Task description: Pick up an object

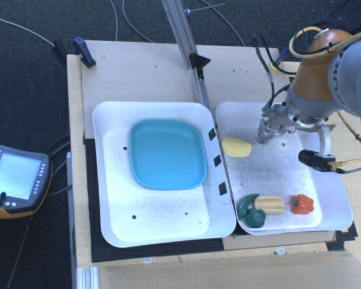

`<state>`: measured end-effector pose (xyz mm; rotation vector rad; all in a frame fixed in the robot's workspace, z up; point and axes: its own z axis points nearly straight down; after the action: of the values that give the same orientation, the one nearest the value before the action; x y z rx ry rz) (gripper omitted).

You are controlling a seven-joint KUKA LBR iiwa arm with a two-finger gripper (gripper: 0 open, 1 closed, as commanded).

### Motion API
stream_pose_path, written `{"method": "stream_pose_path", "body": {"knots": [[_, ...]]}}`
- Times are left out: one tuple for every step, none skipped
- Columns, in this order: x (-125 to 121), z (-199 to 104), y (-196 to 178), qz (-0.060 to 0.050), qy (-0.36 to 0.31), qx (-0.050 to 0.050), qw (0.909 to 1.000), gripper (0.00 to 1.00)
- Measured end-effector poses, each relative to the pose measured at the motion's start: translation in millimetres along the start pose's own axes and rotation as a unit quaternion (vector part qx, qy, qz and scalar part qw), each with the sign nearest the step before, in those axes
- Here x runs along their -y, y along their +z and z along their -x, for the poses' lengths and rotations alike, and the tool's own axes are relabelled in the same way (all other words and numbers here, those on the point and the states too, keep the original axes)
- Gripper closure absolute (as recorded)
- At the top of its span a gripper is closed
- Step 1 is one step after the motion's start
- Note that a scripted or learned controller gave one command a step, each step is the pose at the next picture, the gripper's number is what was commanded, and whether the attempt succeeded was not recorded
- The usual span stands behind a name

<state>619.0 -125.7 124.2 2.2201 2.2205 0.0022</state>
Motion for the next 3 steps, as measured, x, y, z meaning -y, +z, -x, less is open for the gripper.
{"method": "stream_pose_path", "body": {"knots": [[5.9, 2.8, -59.9, 0.002, 0.0, 0.0, 1.0, 1.0], [-0.1, 6.0, -121.8, 0.002, 0.0, 0.0, 1.0, 1.0], [-0.7, 6.1, -151.6, 0.001, 0.0, 0.0, 1.0, 1.0]]}}
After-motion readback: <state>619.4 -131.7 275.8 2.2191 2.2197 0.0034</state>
